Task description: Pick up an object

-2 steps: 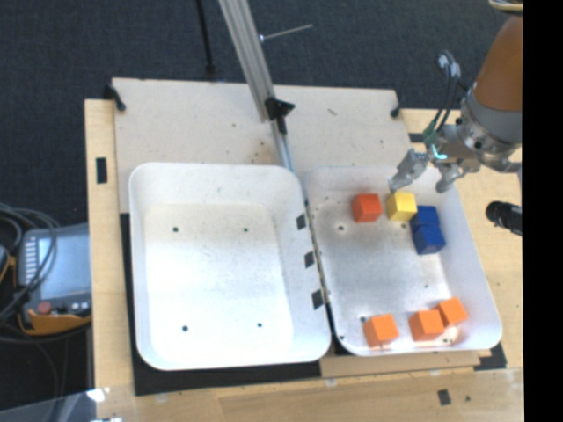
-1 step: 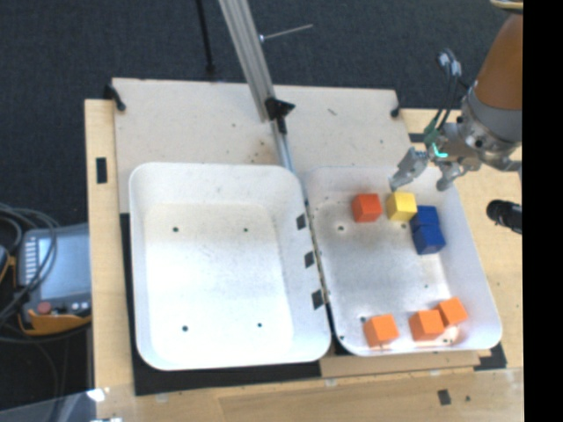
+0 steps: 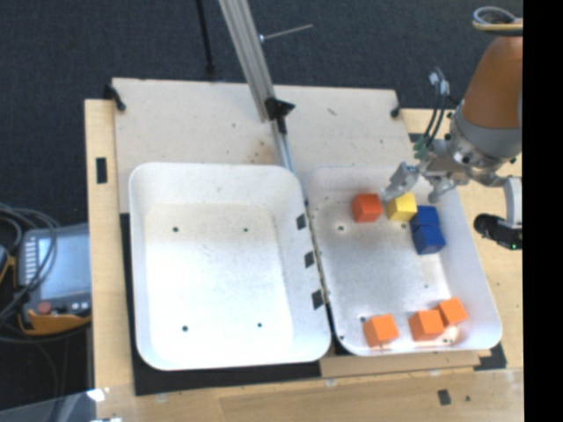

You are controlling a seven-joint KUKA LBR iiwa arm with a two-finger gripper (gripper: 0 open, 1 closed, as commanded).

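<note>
My gripper (image 3: 417, 186) hangs over the far part of the right bin (image 3: 396, 271), under the orange-banded wrist. Its two grey fingers (image 3: 398, 181) stand spread apart, open, with nothing between them. Just below the fingertips lies a small yellow block (image 3: 405, 207). A red-orange block (image 3: 367, 207) sits to its left and a blue block (image 3: 427, 230) touches it on the right. Three orange blocks (image 3: 381, 330) (image 3: 427, 324) (image 3: 453, 311) lie along the bin's near edge.
The left bin (image 3: 220, 271) adjoins the right one, with black clips along the shared rim. A slanted aluminium rail (image 3: 249, 47) rises behind the bins. A pendant with cables (image 3: 48, 275) lies off the bench at the left.
</note>
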